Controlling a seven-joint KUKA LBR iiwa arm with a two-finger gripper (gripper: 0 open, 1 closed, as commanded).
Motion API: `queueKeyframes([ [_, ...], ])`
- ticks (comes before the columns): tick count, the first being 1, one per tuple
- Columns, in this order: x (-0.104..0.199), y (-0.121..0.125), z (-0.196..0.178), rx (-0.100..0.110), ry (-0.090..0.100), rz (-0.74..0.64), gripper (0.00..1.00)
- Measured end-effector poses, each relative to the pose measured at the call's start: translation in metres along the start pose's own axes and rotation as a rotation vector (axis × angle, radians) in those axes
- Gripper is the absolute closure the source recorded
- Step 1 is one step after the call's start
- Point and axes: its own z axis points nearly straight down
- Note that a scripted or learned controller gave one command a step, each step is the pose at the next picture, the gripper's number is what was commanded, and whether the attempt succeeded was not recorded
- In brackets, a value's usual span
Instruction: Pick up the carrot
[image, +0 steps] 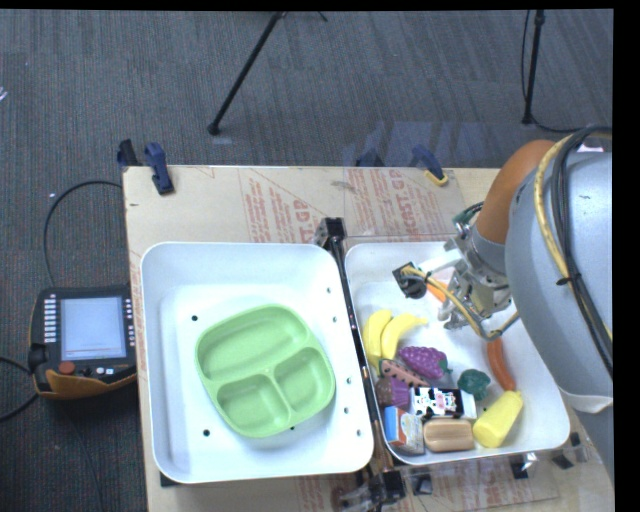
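Note:
The carrot (500, 363) is a long orange-red piece lying lengthwise by the right wall of the right bin (380, 262). My gripper (463, 306) hangs low over the upper middle of that bin, just up and left of the carrot's near end. A short orange bit (437, 291) shows at the gripper's left side; I cannot tell what it is. The wrist hides how the gripper stands.
The right bin also holds a banana (385, 331), purple grapes (423, 361), a dark green piece (473, 381), a yellow piece (497, 419), a bread roll (448, 435) and small cartons (436, 402). The left bin (170, 275) bears a green divided plate (262, 370).

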Motion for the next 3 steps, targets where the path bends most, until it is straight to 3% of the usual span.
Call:
queueKeyframes([
  [1, 0.000, -0.001, 0.001, 0.001, -0.001, -0.002, 0.00],
  [2, -0.032, -0.046, 0.010, -0.002, 0.002, 0.017, 0.00],
  [3, -0.033, -0.045, 0.001, 0.004, -0.001, 0.022, 1.00],
])
